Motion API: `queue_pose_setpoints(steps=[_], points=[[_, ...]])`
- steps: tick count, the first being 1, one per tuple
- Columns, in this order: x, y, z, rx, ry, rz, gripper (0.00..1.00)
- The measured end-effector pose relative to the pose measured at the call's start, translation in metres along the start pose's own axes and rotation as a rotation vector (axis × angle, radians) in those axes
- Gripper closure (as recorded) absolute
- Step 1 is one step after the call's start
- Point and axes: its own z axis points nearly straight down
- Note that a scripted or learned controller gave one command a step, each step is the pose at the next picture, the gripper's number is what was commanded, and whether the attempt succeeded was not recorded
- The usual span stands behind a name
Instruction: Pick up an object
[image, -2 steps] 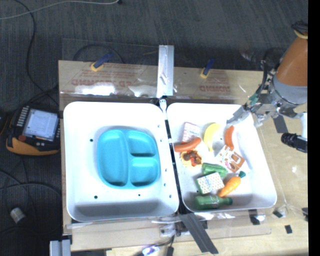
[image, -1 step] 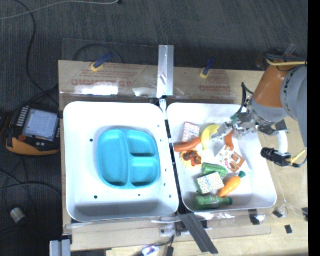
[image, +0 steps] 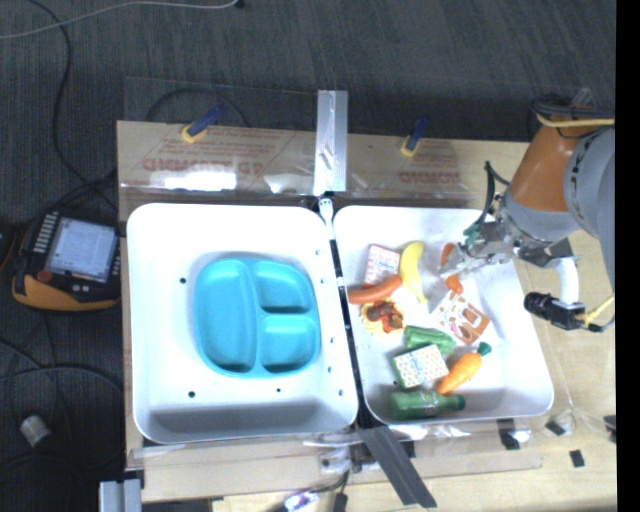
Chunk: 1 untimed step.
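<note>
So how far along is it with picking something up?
Nothing looks picked yet: the banana, carrot and other toy food lie in the right bin. The gripper is low at that bin's upper right. Grasping and lifting remain; the blue tray sits in the left bin.

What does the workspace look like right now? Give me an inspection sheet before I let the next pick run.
Surface: wooden bench bearing two white bins side by side, left bin and right bin.
Job's things: toy food heaped in the right bin, including a banana, a hot dog, a carrot, a green cucumber and small printed packets.
Clutter: a blue divided tray lies in the left bin.
Grippers: the gripper is over the right bin's upper right corner; finger state cannot be told.
Cables: black cables run over the floor at left.
Surroundings: dark carpet; a handheld pendant left of the bench.
</note>
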Motion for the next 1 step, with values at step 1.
queue_pose_setpoints(steps=[1], points=[[0.0227, -0.0156, -0.0868, 0.001, -0.002, 0.190, 1.00]])
